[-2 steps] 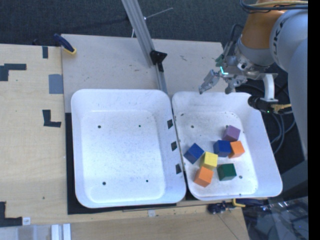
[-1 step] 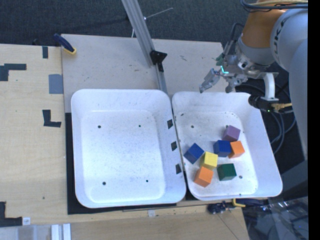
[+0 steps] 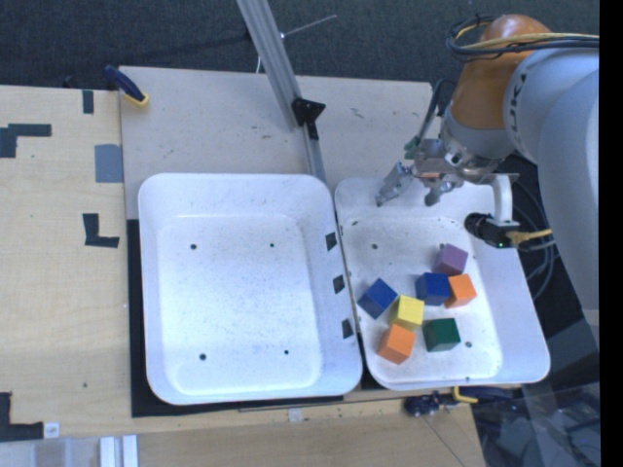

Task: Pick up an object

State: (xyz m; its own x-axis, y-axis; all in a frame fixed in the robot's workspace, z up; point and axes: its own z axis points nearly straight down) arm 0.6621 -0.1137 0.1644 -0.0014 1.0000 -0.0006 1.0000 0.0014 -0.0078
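Observation:
Several small cubes lie in the right bin (image 3: 496, 358): a purple cube (image 3: 451, 258), a dark blue cube (image 3: 433, 287), an orange cube (image 3: 460, 290), a blue cube (image 3: 377, 298), a yellow cube (image 3: 409, 310), a green cube (image 3: 441, 334) and a second orange cube (image 3: 396, 342). My gripper (image 3: 413, 192) hangs over the far edge of the right bin, above and behind the cubes, apart from all of them. Its two fingers are spread open with nothing between them.
The left bin (image 3: 156, 261) sits beside the right one. A slanted metal pole (image 3: 275, 56) runs from the top down to the gap between the bins. A blue and yellow tool (image 3: 127, 84) lies on the bench at the far left.

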